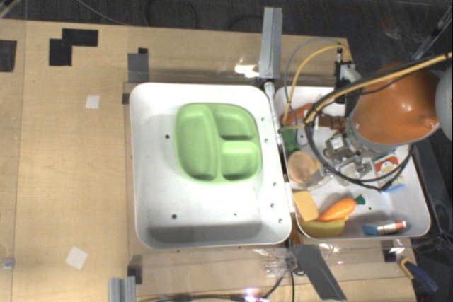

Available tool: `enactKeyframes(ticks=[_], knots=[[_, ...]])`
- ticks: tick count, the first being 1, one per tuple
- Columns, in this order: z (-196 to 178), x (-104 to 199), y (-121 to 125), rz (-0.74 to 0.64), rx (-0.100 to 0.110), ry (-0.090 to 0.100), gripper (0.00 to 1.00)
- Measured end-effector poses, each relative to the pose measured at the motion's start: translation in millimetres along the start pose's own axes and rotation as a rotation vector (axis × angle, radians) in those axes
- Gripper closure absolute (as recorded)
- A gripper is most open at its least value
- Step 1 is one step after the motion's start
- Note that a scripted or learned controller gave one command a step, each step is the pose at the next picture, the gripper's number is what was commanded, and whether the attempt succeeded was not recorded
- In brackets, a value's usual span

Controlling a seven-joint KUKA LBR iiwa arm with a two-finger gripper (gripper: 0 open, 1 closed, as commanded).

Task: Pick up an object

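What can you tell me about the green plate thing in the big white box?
The green tray is a light green, plastic-looking dish with rounded corners. Raised ridges split it into three compartments: one long one on the view's left and two smaller ones on the right. All three look empty. It lies flat, open side up, a bit above the middle of the left white bin, resting on the bin's floor. Nothing else touches it.

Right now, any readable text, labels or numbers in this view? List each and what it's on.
No text can be read.
Blue marker in the right bin: any print is too small to read.
Red, white and blue item beside the gripper: markings too blurred to read.
Green divided tray in the left bin: no print shows.
Black shapes on the bench: plain blocks, not letters.
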State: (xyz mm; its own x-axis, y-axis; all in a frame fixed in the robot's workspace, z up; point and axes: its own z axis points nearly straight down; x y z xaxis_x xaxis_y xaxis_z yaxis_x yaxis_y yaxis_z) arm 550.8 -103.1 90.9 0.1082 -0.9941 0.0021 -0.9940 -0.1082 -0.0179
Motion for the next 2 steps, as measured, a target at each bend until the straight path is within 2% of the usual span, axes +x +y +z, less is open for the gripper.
enactKeyframes(ticks=[1, 2], knots=[[2, 52, -38, -0.083, -0.004, -0.001, 0.0], [-43, 91, -79, -0.007, -0.005, 0.0, 0.0]])
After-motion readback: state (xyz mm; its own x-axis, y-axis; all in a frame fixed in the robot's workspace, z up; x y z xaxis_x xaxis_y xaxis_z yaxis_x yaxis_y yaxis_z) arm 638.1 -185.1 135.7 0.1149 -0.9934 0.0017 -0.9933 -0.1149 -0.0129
